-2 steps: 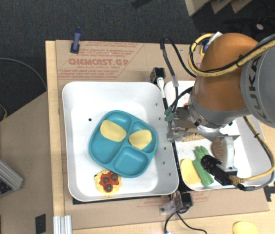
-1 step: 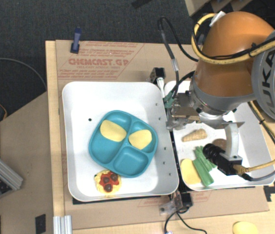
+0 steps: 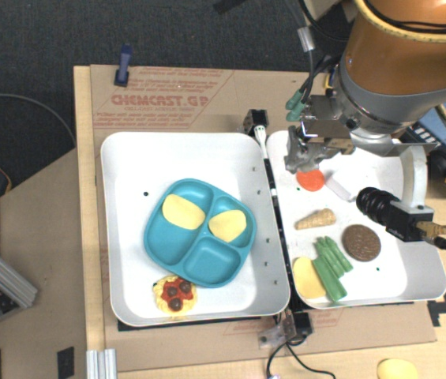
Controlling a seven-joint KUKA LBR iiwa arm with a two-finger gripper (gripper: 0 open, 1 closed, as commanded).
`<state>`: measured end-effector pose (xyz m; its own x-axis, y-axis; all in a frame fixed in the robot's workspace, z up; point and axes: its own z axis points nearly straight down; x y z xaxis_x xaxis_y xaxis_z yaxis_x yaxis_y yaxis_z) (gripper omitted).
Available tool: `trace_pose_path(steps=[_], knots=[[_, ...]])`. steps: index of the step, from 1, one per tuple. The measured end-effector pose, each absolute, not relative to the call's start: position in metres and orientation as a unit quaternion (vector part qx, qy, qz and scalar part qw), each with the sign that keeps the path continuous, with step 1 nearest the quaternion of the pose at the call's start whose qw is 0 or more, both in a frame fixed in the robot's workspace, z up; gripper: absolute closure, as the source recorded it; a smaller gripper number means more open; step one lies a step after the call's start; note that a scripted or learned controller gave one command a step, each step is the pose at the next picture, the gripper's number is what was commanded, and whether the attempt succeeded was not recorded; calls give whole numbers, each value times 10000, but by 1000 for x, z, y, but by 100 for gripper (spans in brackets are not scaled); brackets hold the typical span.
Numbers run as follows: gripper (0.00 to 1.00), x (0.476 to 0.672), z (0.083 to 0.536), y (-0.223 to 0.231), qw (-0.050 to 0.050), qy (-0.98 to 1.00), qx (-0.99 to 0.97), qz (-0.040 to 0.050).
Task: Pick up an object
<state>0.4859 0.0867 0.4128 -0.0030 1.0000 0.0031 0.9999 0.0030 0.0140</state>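
Orange toy piece (image 3: 312,180), at 12 o'clock of right bin (image 3: 424,287): judged light, rigid, slippery; edges suggested for grasping. End effector (image 3: 305,158) directly above; finger state could not be told.

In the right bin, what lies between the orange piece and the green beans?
In the camera view, a tan cone-shaped piece lies between the orange piece and the green beans.

Arm: grey KUKA iiwa arm (image 3: 380,93) with orange band, entering from the view's right, wrist angled downward and leftward. Tool: grey two-finger gripper (image 3: 303,160), lowered over the upper part of the right-hand side.
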Motion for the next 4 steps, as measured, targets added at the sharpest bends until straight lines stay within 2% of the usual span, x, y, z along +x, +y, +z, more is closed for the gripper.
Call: trace_pose_path(steps=[1, 2, 3, 4], knots=[[100, 479, 349, 97, -18, 7067, 7075, -21], [100, 482, 242, 54, -31, 7050, 7092, -51], [100, 479, 300, 82, 12, 7080, 7062, 18], [100, 484, 330, 78, 15, 7073, 7069, 18]])
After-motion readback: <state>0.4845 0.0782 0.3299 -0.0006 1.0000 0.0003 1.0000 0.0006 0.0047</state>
